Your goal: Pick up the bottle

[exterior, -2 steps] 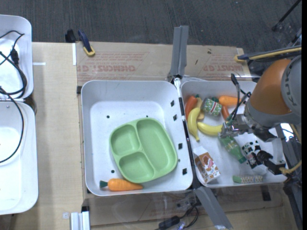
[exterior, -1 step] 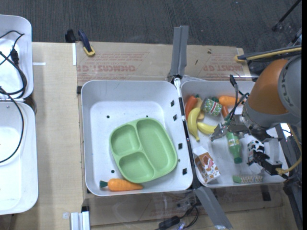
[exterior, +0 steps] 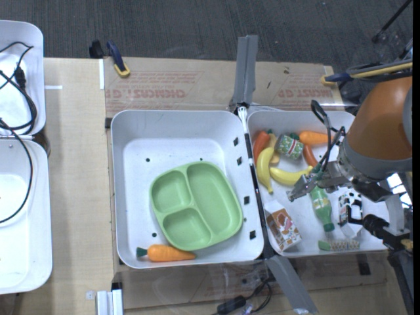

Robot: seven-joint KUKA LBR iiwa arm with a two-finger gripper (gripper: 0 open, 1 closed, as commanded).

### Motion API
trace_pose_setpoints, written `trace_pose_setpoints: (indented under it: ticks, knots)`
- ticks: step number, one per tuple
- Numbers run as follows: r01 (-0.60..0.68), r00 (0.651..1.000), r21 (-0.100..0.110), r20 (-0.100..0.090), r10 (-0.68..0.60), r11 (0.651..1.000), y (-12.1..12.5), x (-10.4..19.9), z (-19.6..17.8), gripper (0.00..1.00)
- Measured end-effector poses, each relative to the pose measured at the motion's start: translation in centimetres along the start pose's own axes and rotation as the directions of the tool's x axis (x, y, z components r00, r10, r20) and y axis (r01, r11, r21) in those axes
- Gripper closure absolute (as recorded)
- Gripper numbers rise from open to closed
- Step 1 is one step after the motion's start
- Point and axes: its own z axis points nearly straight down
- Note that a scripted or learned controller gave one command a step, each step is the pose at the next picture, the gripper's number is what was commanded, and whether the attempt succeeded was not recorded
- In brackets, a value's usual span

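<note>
Carton [exterior: 284, 229] lies nearest in the right bin [exterior: 289, 115]; the bottle [exterior: 321, 207] lies flat beside it, cap toward the gripper [exterior: 306, 184]. Finger spread: cannot tell. Risk: bananas [exterior: 272, 169] crowd the approach, so the bottle may roll or slip out.

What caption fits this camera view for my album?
Grey robot arm's gripper hovers beside a small green plastic bottle among toy food in the right white bin.

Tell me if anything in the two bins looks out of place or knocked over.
One carrot lies alone in the left bin, wedged at the front wall beside the green divided plate, apart from the other food. In the right bin, the green bottle lies on its side near the pincer.
</note>
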Motion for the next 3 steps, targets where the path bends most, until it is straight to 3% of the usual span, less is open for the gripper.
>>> trace_pose_setpoints:
  ticks: [1,2,3]
  knots:
    - [-0.09,0.996,-0.01,0.004,0.09,0.996,-1.13,-2.69,8.49,0.0]
    - [-0.092,0.996,-0.004,0.002,0.092,0.996,-1.23,-2.65,7.76,1.0]
    - [-0.092,0.996,-0.004,0.002,0.092,0.996,-1.23,-2.65,7.76,0.0]
